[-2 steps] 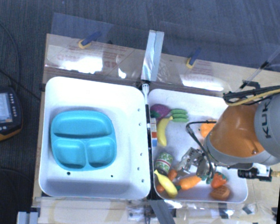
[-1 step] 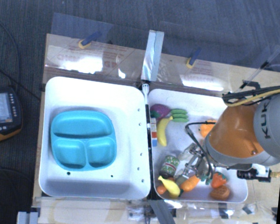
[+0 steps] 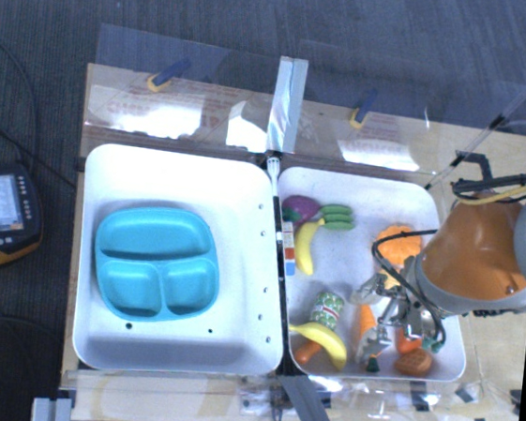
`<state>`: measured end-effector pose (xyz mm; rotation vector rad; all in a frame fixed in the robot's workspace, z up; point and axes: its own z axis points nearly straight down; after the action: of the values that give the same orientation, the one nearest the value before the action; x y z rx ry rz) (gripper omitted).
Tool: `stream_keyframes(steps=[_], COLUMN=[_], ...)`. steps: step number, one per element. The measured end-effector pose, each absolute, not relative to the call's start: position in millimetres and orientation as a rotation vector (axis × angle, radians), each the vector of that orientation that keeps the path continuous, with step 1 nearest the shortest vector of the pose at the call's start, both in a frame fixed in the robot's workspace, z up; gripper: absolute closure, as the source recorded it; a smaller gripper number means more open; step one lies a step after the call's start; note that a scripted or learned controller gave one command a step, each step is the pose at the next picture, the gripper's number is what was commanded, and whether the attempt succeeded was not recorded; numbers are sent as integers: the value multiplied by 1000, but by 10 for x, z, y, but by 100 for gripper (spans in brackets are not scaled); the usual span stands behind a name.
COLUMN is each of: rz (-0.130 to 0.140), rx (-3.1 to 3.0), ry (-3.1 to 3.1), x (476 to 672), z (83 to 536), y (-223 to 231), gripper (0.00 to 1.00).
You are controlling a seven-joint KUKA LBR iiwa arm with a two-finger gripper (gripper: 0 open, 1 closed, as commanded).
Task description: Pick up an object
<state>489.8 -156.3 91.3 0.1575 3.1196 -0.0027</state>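
Down in the right bin point(image 3: 433, 207), the gripper point(image 3: 384, 324) hangs low over the toys near the front right corner, carried by the arm's orange band point(image 3: 471, 247), which covers part of that bin's right side. Its metal fingers point down among a cluster of items, but they blur into the clutter and I cannot tell whether they are spread or closed, nor whether anything sits between them. Just beside the gripper lies an orange carrot-like piece point(image 3: 365, 322), and on its other side a reddish-orange round toy point(image 3: 412, 360) rests against the bin's front wall. A green and white can point(image 3: 326, 309) lies tilted near the middle of this bin, with 1 yellow banana point(image 3: 322, 340) curved just in front of it, touching a small orange piece at its lower end. A 2nd banana point(image 3: 305, 246) lies along the bin's left wall, below a purple toy point(image 3: 300, 207) and a green one point(image 3: 337, 217) that sit side by side near the back. An orange fruit point(image 3: 397, 241) shows partly from under the arm. The left bin point(image 3: 108, 164) holds a blue divided tray point(image 3: 155, 261) with 3 compartments, lying flat.
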Motion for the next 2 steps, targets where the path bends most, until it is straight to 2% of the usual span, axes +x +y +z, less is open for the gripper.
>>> stream_keyframes(steps=[1, 2], rz=[-5, -6], rx=[146, 144], ry=[3119, 3116], x=[4899, 4918], z=[912, 1018], y=[-1012, -1007], gripper=[0, 100])
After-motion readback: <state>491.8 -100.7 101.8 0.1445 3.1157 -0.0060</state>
